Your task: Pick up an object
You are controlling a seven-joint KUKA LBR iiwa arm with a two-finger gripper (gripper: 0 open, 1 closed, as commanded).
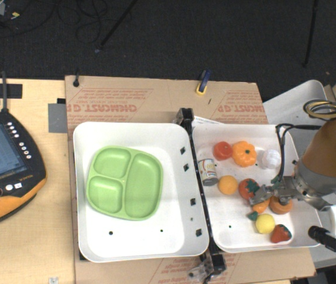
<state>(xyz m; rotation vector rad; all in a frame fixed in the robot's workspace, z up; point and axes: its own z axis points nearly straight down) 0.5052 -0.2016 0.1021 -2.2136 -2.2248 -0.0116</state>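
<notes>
The right white bin (233, 238) holds several toy foods: a red tomato (222, 151), an orange pumpkin (245, 152), a white piece (268, 157), a small can (208, 171), an orange ball (228, 185), a red fruit with a green top (248, 189), a carrot-like orange piece (260, 206), a yellow lemon (265, 223) and a red strawberry (281, 234). My gripper (273, 193) reaches in from the right and sits low in this bin, right beside the red fruit and over the carrot-like piece. An orange round piece (282, 206) lies just under the wrist.
The left white bin (91, 229) holds a green divided plate (125, 182). A black clip divider (193, 182) joins the two bins. An orange and grey teach pendant (2, 164) lies on the bench at far left. Cables (319, 106) hang at right.
</notes>
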